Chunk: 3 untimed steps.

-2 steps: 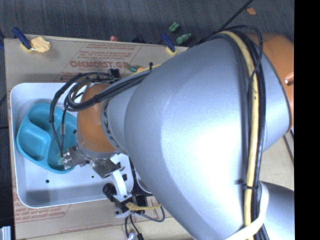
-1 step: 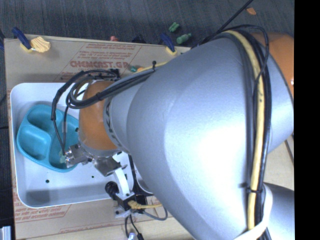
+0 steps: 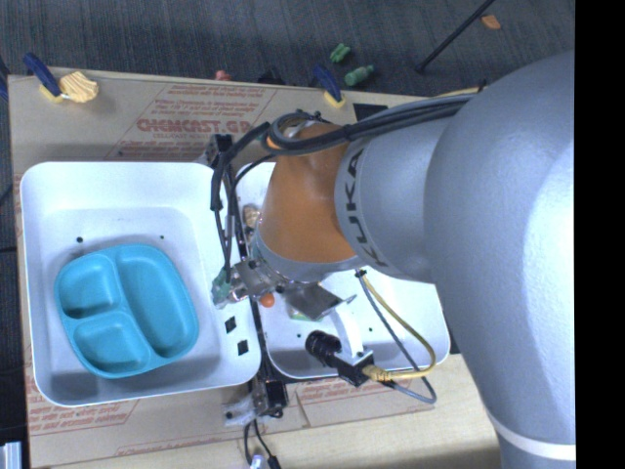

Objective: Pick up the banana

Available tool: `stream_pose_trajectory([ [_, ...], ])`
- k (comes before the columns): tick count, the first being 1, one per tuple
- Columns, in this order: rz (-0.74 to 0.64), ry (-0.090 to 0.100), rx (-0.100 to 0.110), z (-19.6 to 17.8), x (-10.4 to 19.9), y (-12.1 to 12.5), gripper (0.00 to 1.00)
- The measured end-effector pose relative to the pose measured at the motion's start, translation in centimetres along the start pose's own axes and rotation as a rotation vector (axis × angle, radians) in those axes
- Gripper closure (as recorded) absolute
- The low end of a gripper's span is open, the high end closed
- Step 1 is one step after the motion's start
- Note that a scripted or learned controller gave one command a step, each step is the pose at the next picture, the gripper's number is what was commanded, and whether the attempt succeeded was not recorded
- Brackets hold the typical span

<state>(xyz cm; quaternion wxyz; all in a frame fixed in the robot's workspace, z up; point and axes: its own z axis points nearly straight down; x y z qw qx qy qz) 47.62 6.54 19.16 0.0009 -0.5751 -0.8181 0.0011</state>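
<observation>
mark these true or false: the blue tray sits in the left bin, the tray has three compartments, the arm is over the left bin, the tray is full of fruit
1. The blue tray sits in the left bin. True.
2. The blue tray has three compartments. True.
3. The arm hangs over the left bin. False: its orange band and wrist are over the right bin.
4. The blue tray is full of fruit. False: its compartments show bare blue plastic.

The grey arm with orange band [image 3: 391,193] covers most of the right shallow white bin [image 3: 430,345], hiding its contents and the end effector's fingers.
</observation>
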Motion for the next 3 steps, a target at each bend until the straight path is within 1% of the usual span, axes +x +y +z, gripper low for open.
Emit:
stream_pose_trajectory([
  [1, -0.105, 0.001, 0.002, 9.2, 4.8, 1.6, 1.0],
  [2, 0.308, 0.001, 0.002, 6.4, 10.2, 6.7, 1.0],
  [3, 0.385, 0.001, 0.0, -5.3, 3.1, 5.8, 1.0],
])
